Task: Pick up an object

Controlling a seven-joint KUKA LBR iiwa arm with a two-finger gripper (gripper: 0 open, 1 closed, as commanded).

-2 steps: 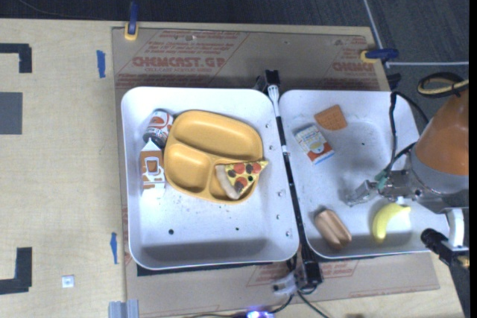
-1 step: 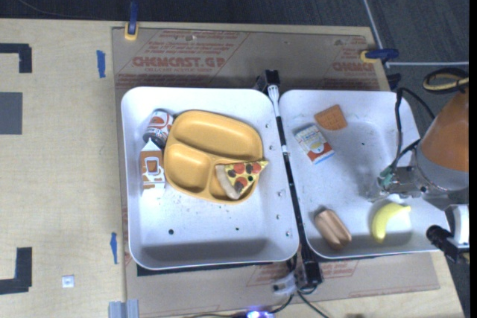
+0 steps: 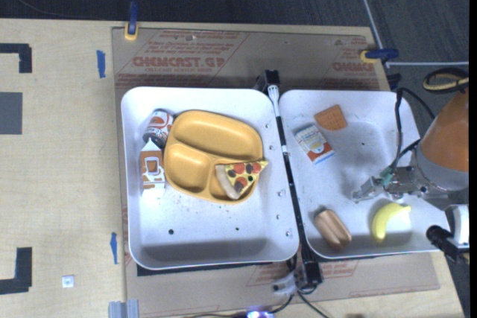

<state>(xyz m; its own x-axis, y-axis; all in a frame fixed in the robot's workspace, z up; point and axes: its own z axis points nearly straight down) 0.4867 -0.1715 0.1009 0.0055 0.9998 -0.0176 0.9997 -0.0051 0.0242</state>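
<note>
- Banana (image 3: pixel 389 220) lies in the lower right of the frame, on the floor of the right bin (image 3: pixel 350 160), just below the gripper (image 3: pixel 376 186) and closest to it of all the objects.
- Handling, as a judgement: it looks like a light plastic toy, stiff, smooth and curved, so it could slip or roll out of a pinch; the safest hold seems across its thick middle, fingers either side of the curve.
- Gripper state: cannot tell, since the metal parts there are small and blurred against the white bin.
- Other candidates in the right bin: a hot dog (image 3: pixel 332 227) at lower centre, a small carton (image 3: pixel 314 143) and an orange cracker (image 3: pixel 331 118) toward the top.
- Left bin (image 3: pixel 201 234) holds a yellow divided plate (image 3: pixel 210 154) with a pizza slice (image 3: pixel 238 176) on it; a can (image 3: pixel 157 128) and a box (image 3: pixel 152 170) sit partly tucked behind the plate's left edge.
- Arm (image 3: pixel 447 141) is cut off at the right of the frame.
</note>
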